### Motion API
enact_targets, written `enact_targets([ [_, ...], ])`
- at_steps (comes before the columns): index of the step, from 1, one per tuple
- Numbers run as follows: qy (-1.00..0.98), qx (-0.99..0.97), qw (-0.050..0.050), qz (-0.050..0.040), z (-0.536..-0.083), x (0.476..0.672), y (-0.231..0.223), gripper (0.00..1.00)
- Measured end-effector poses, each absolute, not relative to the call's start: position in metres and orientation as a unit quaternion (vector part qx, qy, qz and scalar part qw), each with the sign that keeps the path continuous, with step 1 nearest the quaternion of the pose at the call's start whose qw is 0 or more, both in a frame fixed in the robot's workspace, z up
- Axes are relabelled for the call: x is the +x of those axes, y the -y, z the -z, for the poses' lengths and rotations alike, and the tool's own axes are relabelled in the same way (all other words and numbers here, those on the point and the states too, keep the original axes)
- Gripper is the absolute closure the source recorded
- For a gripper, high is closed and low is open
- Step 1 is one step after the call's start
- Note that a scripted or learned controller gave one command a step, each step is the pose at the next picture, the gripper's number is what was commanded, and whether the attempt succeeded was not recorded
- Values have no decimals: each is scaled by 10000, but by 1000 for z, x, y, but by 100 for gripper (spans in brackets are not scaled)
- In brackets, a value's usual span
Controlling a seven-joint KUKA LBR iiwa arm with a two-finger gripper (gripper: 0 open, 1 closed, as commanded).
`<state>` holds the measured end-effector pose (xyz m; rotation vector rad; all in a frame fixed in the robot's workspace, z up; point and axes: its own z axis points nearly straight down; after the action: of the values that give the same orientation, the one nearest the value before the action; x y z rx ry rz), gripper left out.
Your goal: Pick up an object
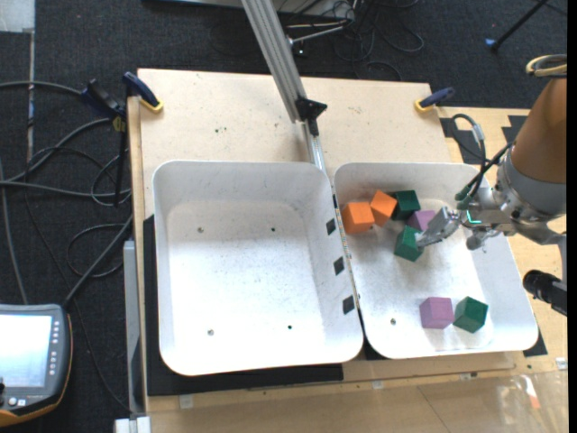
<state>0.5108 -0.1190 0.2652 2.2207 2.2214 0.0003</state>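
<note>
The surface point(234, 115) comes first, a pale speckled board with a yellow-tipped clamp point(144, 96) at its far left corner and another clamp point(433, 99) at its far right. On it sit two shallow white bins side by side. The left bin point(176, 242) shows a bare floor with a few dark specks. The right bin point(505, 318) carries all the blocks. A slanted metal rail point(270, 39) runs down from the top to the gap between the bins.

In comes the arm point(541, 152) from the right, orange band over grey, reaching across the right bin's far half. Its pincer point(439, 226) is low among the blocks, tips right against a green block point(408, 244), with a purple block point(424, 218) just behind. Whether the pincer is wide, narrow or gripping anything cannot be told from this angle.

Further back in that cluster: two orange blocks, one point(359, 216) near the dividing wall and another point(383, 205) touching it, then a dark green block point(406, 202) beside those. Near the front right corner, well apart from the cluster, a purple cube point(436, 312) and a green cube point(471, 314) sit just beside each other.
</note>
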Motion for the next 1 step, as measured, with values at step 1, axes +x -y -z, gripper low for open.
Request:
enact_targets([
  [1, -7072, 7070, -23, 15, -214, 514, 109, 0],
])
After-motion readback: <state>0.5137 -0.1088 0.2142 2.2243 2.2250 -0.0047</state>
